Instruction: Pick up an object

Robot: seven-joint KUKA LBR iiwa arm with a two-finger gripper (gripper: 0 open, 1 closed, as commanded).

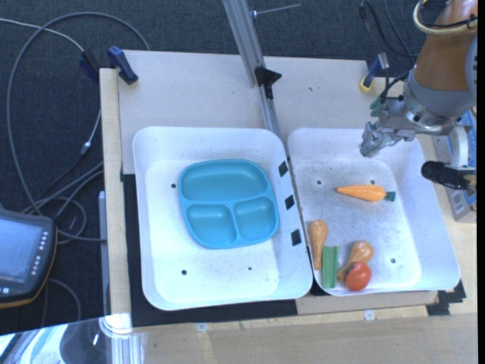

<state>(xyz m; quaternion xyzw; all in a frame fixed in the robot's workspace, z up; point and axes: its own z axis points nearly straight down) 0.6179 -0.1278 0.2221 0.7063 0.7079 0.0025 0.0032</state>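
An orange carrot with a green stem end (364,193) lies in the middle of the right bin (424,226). Near that bin's front edge sit a red tomato (358,277), a tan-orange piece (359,252), a green stick (330,267) and an orange piece (317,236). My gripper (371,142) hangs over the right bin's back edge, above and behind the carrot, with nothing seen between its fingers. The arm comes in from the right.
A blue divided plate (227,203) rests in the left bin (159,203). A metal pole (246,36) slants down to the gap between the bins. Blue clamps (121,63) sit at the bench's back corners. Cables and a tablet (23,252) lie on the floor at left.
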